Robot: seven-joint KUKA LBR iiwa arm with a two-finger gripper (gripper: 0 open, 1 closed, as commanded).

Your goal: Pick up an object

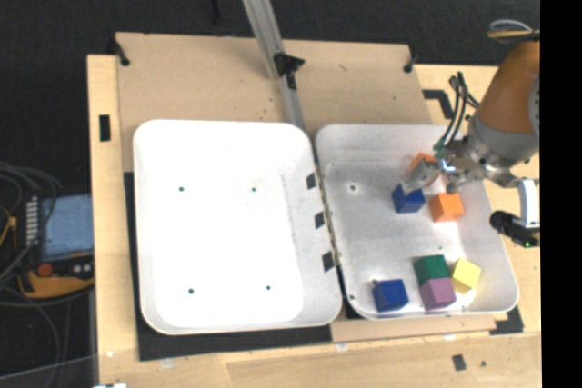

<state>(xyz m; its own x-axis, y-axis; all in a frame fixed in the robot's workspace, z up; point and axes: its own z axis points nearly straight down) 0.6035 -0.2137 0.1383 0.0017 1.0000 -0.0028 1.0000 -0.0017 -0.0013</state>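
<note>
Nearest camera: table (273,359) front edge. End effector (435,174) low in right bin (364,159), over upper blue block (408,198); finger state cannot be told. Orange block (446,207) just beside. Green (431,267), purple (438,292), yellow (466,274), second blue (389,294) blocks near front wall.

You see two bins (227,223) of smooth, matt white plastic on a bench (264,77) of pale, unvarnished wood; the small coloured blocks (446,207) look matt, perhaps foam.
</note>
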